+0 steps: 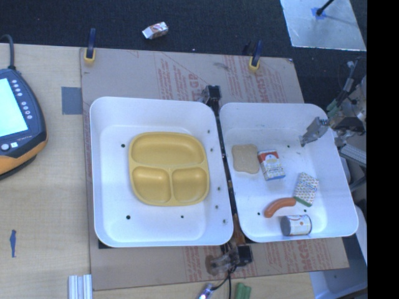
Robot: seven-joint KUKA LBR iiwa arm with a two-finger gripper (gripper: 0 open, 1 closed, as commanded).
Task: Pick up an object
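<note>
Two bins: left bin holds yellow tray; right bin holds the rest.
Objects, lower right: tan slab, carton, sausage, can, patterned packet.
Gripper: right edge, above bin; finger state cannot be told.

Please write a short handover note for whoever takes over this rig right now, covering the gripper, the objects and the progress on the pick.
Gripper: at the right bin's upper right edge, holding nothing; finger state unclear.
Objects, all lying in the right bin: tan slice, small red-and-white carton, patterned packet, orange sausage, grey can on its side.
Left bin: holds a yellow divided tray.
Done: nothing picked yet.
Left: choose an object, descend, grasp and lift it.
</note>
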